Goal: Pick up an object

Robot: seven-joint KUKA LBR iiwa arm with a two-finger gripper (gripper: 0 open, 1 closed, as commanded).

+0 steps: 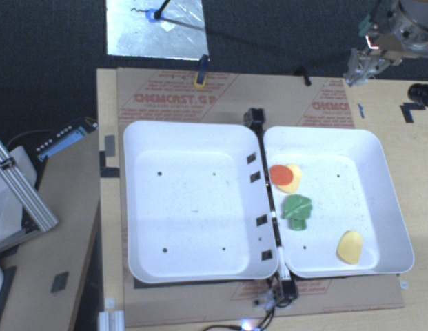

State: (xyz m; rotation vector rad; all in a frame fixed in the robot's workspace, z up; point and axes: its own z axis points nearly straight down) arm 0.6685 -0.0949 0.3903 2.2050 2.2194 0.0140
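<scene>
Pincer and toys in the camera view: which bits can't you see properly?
- Pincer: camera view, small and blurry; the arm above it is cut off by the top right corner.
- Yellow piece: camera view, partly hidden under the red disc.
- Green toy: camera view, too small to tell what it is.

Robotics lab test cell, not a home or shop; grey robot arm (pixel 413 12) over a bench (pixel 62 212); two white bins (pixel 193 133) side by side on a board (pixel 174 96) printed CHEMCAST GP; aluminium extrusion frame (pixel 24 192) at left; dark carpet (pixel 48 47) with a metal plate (pixel 155 19) lying on it.
</scene>
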